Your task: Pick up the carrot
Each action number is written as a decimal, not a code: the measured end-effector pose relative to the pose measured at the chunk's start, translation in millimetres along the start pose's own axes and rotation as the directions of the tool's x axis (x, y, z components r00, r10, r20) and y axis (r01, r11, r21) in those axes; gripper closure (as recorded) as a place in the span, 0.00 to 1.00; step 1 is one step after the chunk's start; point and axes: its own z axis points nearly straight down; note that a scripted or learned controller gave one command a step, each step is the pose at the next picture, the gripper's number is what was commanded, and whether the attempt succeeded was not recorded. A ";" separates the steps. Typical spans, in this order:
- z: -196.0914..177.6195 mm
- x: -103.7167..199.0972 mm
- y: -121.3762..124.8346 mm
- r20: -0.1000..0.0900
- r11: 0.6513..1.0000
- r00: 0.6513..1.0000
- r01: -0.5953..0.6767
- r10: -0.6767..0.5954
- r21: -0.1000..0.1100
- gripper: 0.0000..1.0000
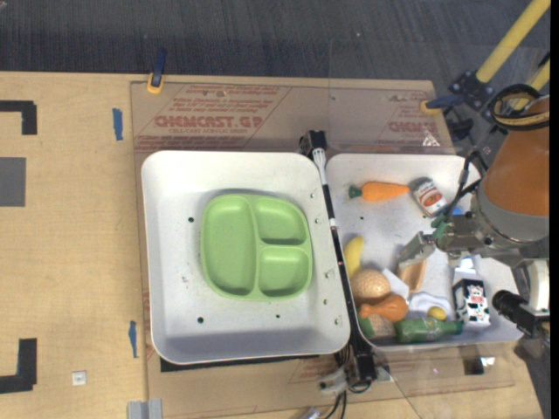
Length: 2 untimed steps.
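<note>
The arm (524,182) comes in from the right over the right bin (384,168), its orange band and grey wrist hanging above the bin's right wall, and the gripper (430,244) reaches leftward and down toward the middle of that bin. How wide the gripper stands, and whether it has hold of anything, cannot be told: its tip is a small dark and grey shape against the clutter. The carrot (384,191) lies on its side at the far end of the right bin, its green tip pointing left, well apart from the gripper and plainly not lifted. Just right of the carrot sits a small can (427,195) with a red label. Nearer in the same bin a banana (353,255) lies against the left wall, with a round tan thing (370,284) and an orange thing (389,307) beside it, and a green thing (424,328) along the near wall. A small black-and-white carton (472,302) stands near the bin's right side. The left bin (166,234) holds a green divided plate (257,244), lying flat in its middle. Both bins rest on a brown cardboard sheet (218,112) on the worktop (70,234).
</note>
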 end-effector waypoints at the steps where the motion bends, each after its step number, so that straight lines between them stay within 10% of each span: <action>1: 88.0 5.4 0.0 0.001 0.992 0.992 0.128 -0.128 -0.005 0.00; 2: 18.4 58.1 -2.8 0.005 0.927 0.927 0.374 -0.374 -0.008 0.00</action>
